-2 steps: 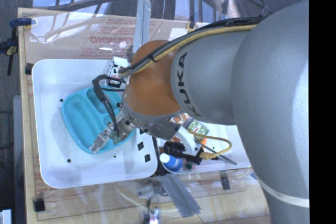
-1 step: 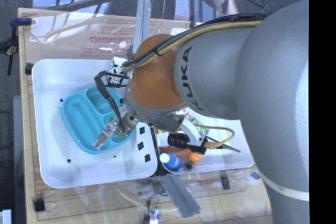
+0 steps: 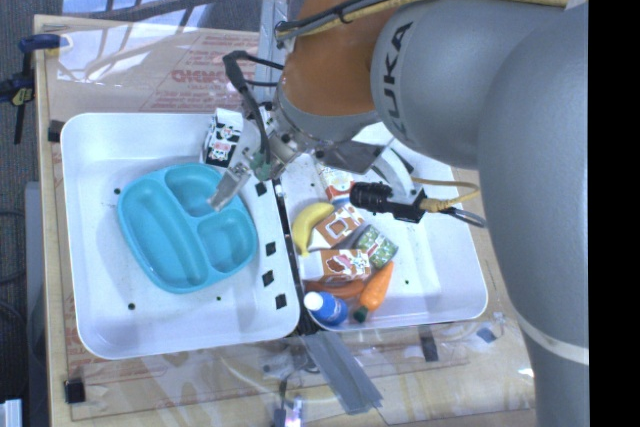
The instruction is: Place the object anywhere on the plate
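Note:
A blue plate (image 3: 185, 227) with three compartments lies in the left bin (image 3: 100, 155). My gripper (image 3: 226, 191) hangs over the plate's upper right edge, its tip pointing down toward the plate's centre ridge. A small black-and-white patterned box (image 3: 222, 139) sits just beyond the plate's far rim, right beside the gripper's upper left side. The arm's orange band and grey wrist hide the area behind the gripper.
The right bin (image 3: 450, 285) holds a banana (image 3: 308, 223), a carrot (image 3: 376, 286), small printed boxes (image 3: 352, 250) and a blue-capped bottle (image 3: 326, 309). A wall separates the two bins. Cables run along the arm above the right bin.

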Tool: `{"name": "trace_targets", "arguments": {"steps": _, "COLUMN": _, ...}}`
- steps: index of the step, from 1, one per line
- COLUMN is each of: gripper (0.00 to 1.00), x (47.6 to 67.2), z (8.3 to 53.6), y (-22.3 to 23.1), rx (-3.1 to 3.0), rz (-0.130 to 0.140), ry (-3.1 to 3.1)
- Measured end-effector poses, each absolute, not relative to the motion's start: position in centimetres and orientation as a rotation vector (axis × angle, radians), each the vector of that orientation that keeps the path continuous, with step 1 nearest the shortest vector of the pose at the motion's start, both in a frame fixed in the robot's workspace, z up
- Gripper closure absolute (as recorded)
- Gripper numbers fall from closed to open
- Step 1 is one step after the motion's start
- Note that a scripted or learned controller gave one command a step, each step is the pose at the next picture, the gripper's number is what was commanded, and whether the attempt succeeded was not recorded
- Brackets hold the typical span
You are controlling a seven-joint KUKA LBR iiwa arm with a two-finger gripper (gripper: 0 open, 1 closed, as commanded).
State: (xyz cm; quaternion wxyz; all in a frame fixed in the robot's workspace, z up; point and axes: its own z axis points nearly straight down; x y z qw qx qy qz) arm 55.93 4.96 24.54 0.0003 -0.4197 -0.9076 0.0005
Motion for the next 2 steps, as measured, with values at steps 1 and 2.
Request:
{"name": "trace_targets", "arguments": {"steps": 1, "gripper": 0.0, "x": 55.93, "z": 24.54, "y": 5.01, "rx": -1.317, "rz": 0.002, "ry": -2.851}}
{"name": "trace_targets", "arguments": {"steps": 2, "gripper": 0.0, "x": 55.93, "z": 24.54, "y": 5.0, "rx": -1.317, "rz": 0.002, "ry": -2.851}}
